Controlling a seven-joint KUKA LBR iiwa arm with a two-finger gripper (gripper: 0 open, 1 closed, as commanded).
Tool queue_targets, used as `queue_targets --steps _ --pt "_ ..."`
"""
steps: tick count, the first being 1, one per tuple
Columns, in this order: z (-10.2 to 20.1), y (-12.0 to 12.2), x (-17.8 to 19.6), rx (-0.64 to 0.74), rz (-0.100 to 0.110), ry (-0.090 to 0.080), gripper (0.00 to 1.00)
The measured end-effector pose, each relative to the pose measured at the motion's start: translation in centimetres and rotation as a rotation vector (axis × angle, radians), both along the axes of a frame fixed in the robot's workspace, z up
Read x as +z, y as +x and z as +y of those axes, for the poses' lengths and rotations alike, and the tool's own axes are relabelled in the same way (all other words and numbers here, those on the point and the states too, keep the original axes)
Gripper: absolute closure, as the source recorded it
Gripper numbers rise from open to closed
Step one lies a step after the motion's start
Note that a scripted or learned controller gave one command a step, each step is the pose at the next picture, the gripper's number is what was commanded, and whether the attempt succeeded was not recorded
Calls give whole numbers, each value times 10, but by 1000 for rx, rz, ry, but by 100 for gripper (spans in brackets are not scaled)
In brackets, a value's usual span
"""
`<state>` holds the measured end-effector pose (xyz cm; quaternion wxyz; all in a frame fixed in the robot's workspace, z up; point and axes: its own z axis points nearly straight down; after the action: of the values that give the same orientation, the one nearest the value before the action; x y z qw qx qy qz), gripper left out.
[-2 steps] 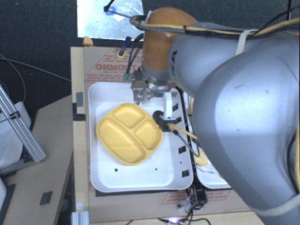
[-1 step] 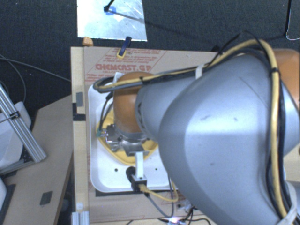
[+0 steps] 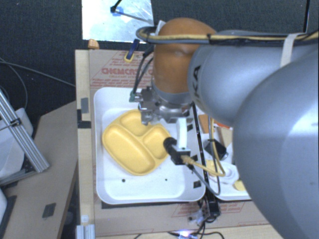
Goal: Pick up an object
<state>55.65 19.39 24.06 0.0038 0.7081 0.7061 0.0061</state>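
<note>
Yellow plastic tray (image 3: 133, 142), smooth, rounded, divided into compartments; lies flat in the left white bin (image 3: 107, 183), the likely target. Claw (image 3: 149, 114) sits low over the tray's upper edge, presumably lowered for a grasp; whether it is open or closed cannot be told. Bin: shallow, glossy, rounded corners. Bench (image 3: 107, 66): brown printed cardboard beneath.

Yellow divided tray (image 3: 130, 143) lying flat in left bin.
</note>
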Motion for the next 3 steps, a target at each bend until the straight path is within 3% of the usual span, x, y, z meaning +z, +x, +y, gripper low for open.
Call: queue_targets --steps 1,2,3 --pt "14 45 -138 6 6 -3 100" --pt "44 -1 -32 12 7 3 100" --pt "19 58 -98 1 14 -5 100"
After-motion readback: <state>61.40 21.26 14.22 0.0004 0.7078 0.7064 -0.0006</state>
